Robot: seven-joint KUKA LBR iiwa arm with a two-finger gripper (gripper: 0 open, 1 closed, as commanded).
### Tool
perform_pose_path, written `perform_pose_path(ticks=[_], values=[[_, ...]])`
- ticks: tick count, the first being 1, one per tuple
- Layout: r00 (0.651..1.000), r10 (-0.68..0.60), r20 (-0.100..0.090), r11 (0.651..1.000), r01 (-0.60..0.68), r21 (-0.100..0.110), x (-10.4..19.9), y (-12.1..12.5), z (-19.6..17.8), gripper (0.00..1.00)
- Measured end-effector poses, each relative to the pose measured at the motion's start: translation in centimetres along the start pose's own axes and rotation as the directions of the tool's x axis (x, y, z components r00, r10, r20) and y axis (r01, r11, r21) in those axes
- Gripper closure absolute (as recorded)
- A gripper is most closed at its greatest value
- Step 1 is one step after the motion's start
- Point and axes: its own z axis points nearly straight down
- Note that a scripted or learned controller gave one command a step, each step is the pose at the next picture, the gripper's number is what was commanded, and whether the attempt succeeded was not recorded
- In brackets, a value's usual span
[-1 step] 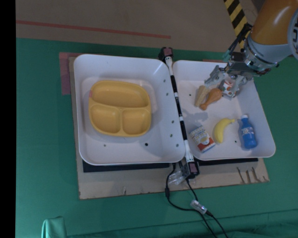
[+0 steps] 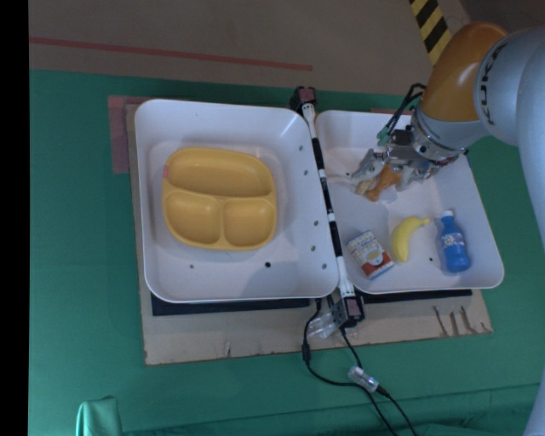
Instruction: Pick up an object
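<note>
Green bench [image 2: 77, 255] is bearing two white bins | gripper [image 2: 381, 174] is being held low at upper right over an orange object [image 2: 379, 183] | finger state cannot be told

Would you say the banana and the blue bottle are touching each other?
Apart: the camera view shows bare white bin floor between the banana and the blue bottle.

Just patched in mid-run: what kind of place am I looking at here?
Probably a robot lab's pick-test bench: two white bins on green cloth, toy food like a banana and blue bottle, loose cables and hazard striping.
</note>
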Motion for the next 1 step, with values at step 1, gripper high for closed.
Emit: perform_pose_path(ticks=[1], values=[[1.0,0.005,0.004,1.0,-0.005,-0.015,-0.2,0.3,-1.66,1.0]])
